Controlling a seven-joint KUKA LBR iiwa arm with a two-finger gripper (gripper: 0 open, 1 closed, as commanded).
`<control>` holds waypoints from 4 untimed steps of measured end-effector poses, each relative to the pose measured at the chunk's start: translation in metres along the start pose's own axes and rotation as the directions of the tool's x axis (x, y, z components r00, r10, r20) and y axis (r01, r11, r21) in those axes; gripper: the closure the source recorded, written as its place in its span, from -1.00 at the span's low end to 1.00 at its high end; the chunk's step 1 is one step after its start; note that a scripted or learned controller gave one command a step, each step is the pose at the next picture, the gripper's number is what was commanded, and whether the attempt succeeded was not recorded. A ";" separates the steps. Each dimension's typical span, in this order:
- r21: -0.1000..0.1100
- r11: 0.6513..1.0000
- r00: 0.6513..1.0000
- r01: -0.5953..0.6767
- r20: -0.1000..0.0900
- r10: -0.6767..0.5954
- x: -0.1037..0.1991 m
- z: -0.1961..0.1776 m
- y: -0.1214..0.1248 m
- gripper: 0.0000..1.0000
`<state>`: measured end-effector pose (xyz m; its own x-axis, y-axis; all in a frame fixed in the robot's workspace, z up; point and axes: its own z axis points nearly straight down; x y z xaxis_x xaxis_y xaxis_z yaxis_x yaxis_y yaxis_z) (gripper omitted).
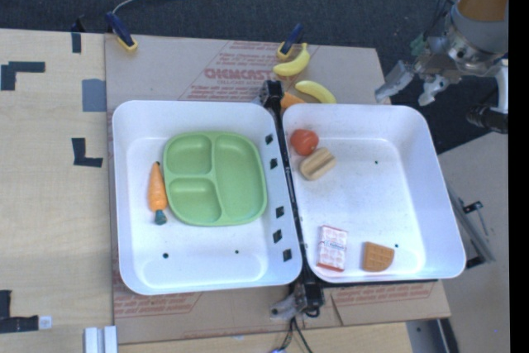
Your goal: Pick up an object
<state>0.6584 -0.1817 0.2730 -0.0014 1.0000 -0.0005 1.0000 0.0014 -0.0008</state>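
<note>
Claw (411, 86): above the table beyond the right bin's far right corner; 2 fingers spread apart, nothing between them.
Right bin (430, 178): shallow, white, smooth, rounded corners; holds 4 candidate items.
Tomato (303, 140): red, round, glossy; far left corner of the right bin.
Hot dog bun (317, 164): tan, oblong; touching the tomato on its near side.
Carton (333, 248): small, flat, red and white, rectangular; near edge.
Cracker (378, 257): orange-brown, squarish; just right of the carton.
Left bin (132, 260): same shape as the right bin.
Green tray (215, 178): plastic, 3 compartments, rounded.
Carrot (157, 190): orange, tapered; beside the tray's left edge.
Bananas (302, 74): 2, yellow, on cardboard beyond the bins.
</note>
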 end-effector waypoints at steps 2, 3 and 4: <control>-0.002 1.000 1.000 0.000 0.001 0.000 0.077 0.159 0.008 -1.00; -0.002 1.000 1.000 0.001 0.001 -0.001 0.079 0.187 -0.011 -1.00; -0.004 1.000 1.000 -0.001 0.002 0.001 0.087 0.187 -0.021 -1.00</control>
<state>0.6368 -0.0946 0.0860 -0.0007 1.0000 -0.0023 1.0000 0.0007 0.0029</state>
